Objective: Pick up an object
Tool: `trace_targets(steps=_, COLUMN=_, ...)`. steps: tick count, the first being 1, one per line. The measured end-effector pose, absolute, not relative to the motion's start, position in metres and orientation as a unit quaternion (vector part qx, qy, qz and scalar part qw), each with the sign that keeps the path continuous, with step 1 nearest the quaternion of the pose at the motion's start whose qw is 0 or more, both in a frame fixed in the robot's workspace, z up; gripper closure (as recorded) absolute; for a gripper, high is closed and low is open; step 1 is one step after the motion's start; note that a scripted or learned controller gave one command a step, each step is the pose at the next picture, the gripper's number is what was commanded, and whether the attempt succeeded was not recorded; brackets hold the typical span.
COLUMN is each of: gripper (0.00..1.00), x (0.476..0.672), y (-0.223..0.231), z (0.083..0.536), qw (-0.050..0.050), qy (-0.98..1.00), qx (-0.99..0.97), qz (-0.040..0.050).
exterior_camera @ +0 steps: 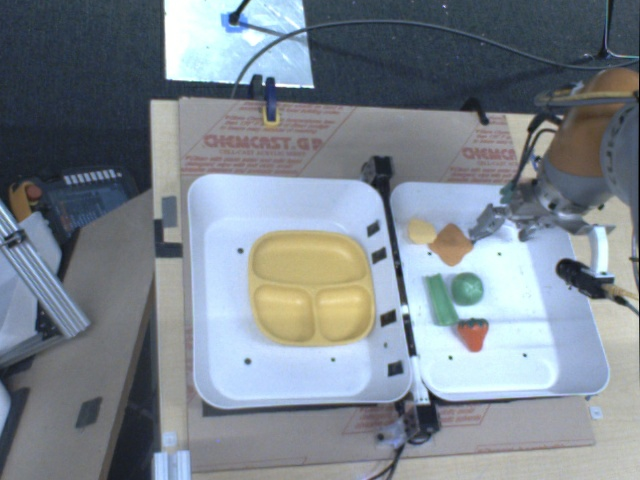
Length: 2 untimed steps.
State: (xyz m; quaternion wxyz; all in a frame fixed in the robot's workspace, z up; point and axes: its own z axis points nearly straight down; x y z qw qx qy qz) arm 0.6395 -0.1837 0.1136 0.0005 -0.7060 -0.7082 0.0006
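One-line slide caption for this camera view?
Gripper hovers near orange piece in right bin; yellow tray in left bin.

Bench (pixel 165 268) w/ cardboard sheet (pixel 330 133); two white bins (pixel 215 298) atop.

Beneath my bins lies a tan table (pixel 165 298) with a printed cardboard sheet (pixel 300 138). Dark carpet (pixel 70 48) surrounds it, bearing a shiny foil square (pixel 240 28) and black cables (pixel 420 33).
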Motion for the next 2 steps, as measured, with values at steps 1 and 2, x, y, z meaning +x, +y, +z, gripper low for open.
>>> trace_targets(steps=1, gripper=0.0, x=0.641, y=-0.183, z=0.084, qw=-0.001, qy=-0.709, qx=-0.705, qz=-0.0003)
trace_targets(steps=2, gripper=1.0, x=0.643, y=-0.183, z=0.098, qw=-0.004, qy=-0.71, qx=-0.705, qz=-0.0025)
